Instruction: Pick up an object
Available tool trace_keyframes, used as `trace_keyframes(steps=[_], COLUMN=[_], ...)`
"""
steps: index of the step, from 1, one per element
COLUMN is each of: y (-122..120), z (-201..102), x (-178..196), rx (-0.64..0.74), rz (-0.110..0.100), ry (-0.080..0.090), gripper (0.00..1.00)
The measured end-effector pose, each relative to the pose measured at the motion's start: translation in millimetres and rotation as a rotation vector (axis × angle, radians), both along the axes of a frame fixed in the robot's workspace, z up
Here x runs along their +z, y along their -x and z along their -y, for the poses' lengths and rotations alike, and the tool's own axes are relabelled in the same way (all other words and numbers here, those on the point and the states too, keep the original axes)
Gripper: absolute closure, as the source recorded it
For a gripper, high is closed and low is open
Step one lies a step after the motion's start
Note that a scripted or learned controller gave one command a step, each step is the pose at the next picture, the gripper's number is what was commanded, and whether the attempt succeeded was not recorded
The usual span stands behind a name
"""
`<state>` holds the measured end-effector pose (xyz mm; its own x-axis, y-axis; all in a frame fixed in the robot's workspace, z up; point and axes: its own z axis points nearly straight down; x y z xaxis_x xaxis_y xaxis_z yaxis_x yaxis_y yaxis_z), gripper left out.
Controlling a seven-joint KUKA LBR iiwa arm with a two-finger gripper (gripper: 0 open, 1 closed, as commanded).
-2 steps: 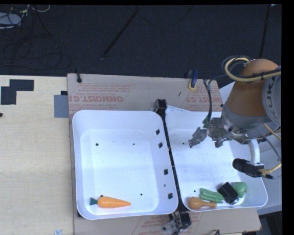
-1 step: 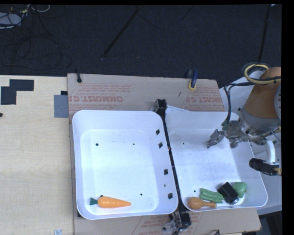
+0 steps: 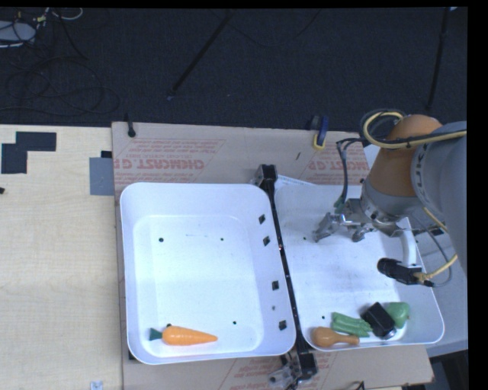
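the arm is reaching in from 3 o'clock, its gripper hanging spread wide and holding nothing over the right bin. the small black block is sitting at 5 o'clock amid crowding toys, risking a fumbled grab.

right bin: centre free | toys crowd near wall

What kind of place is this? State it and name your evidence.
Probably a robotics lab test bench: two white bins on taped-down cardboard, toy food like a carrot, and loose cables on the dark floor behind.
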<state>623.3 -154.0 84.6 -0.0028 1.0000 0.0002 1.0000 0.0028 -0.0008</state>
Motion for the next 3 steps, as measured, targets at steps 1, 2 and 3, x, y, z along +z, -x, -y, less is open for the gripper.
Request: trace_keyframes(steps=[1,2,3], y=[1,-23,-21], z=[2,-9,-13], x=[13,121,209], rx=[-0.005,-0.001,-0.001], rz=[0.0,0.011,0.008], ry=[0.001,0.002,0.002], gripper=[1.0,1.0,1.0])
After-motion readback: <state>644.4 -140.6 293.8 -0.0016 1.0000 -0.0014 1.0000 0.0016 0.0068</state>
